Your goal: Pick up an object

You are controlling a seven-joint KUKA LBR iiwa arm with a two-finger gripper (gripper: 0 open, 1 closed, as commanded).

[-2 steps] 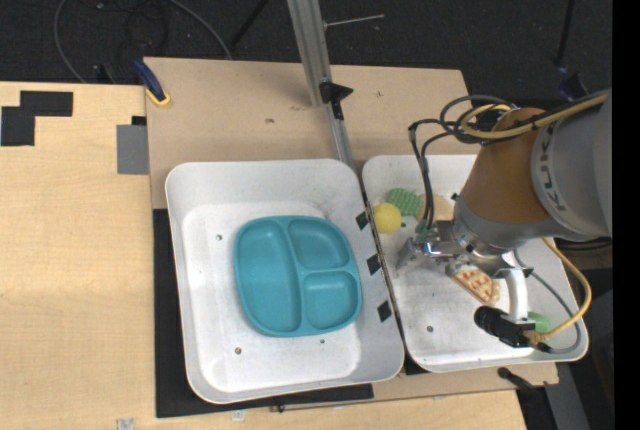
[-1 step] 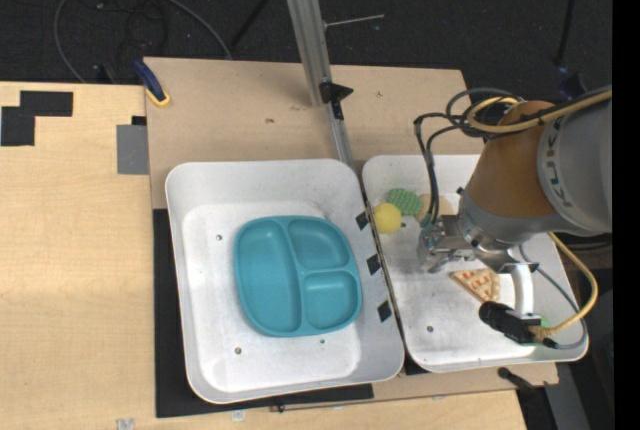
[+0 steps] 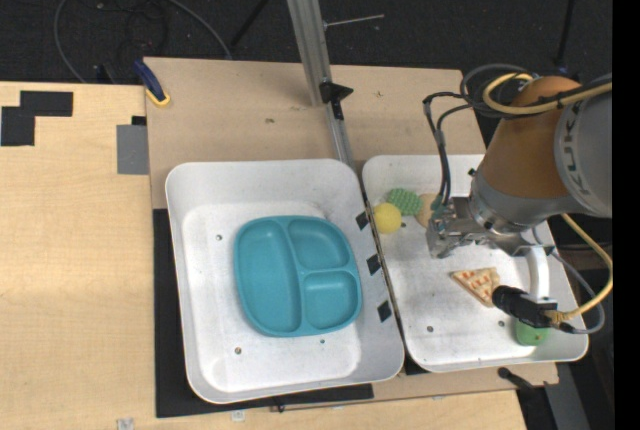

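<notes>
Gripper (image 3: pixel 447 240) low in right bin (image 3: pixel 430 318); finger state can't be told. Yellow ball (image 3: pixel 387 217) left of it, pizza slice (image 3: pixel 477 283) just below-right. Teal tray (image 3: pixel 297 274) in left bin (image 3: pixel 200 218).

Pretty slim pickings for readable text here. Only lettering spotted: big pale letters running down the grey arm (image 3: pixel 590 153) at the right edge, partly cut off, looks like "KU" from the KUKA brand name, rest out of frame. Nothing legible on the white bins (image 3: pixel 200 218), the teal divided tray (image 3: pixel 297 274) or the wooden bench (image 3: pixel 70 248). No numbers, stickers or signs readable anywhere else.
</notes>
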